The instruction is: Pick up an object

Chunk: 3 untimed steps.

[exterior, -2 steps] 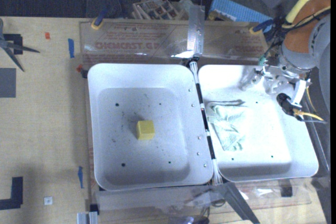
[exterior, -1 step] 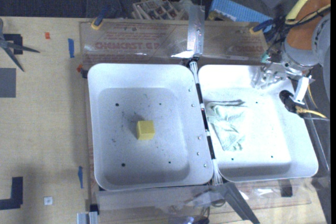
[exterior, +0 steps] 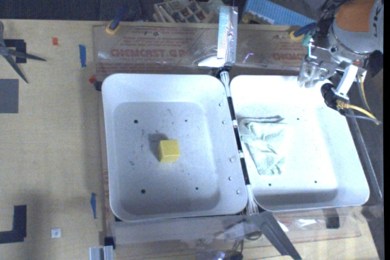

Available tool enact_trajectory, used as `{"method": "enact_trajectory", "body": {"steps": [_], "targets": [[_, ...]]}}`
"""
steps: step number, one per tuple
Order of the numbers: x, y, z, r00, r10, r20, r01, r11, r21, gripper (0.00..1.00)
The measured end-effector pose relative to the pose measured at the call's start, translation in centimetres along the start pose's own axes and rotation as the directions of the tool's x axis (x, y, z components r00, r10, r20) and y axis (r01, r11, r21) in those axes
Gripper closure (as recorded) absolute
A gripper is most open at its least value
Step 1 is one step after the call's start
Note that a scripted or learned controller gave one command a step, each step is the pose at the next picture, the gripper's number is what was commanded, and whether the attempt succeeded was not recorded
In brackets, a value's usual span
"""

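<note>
In the left bin [exterior: 122, 94], near its middle: one small yellow block [exterior: 169, 150], lying apart from the walls. Right bin [exterior: 341, 192] holds a crumpled pale cloth [exterior: 263, 142] at its left side. Gripper [exterior: 312, 77] hovers at upper right of the frame, over the right bin's far rim, nothing held; how far it is open I cannot tell. Judged: block light, stiff, flat-sided; pinch across two opposite faces. Cloth limp; pinch a raised fold. The gripper's tips blur against the white bin.

Arm [exterior: 356, 15] at upper right
</note>
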State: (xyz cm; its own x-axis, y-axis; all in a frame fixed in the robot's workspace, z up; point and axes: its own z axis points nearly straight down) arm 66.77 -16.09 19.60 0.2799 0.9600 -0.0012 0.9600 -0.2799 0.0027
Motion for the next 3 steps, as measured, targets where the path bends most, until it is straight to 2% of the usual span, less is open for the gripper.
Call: {"method": "enact_trajectory", "body": {"steps": [1, 2, 3], "targets": [[0.0, 0.0, 0.0, 1.000, 0.000, 0.000, 0.000, 1.000, 0.000, 0.00], [2.1, -5.4, 10.9, 0.923, 0.385, -0.002, -0.385, 0.923, -0.001, 0.00], [2.1, -5.2, 9.7, 0.923, 0.386, -0.006, -0.386, 0.923, -0.002, 1.00]]}}
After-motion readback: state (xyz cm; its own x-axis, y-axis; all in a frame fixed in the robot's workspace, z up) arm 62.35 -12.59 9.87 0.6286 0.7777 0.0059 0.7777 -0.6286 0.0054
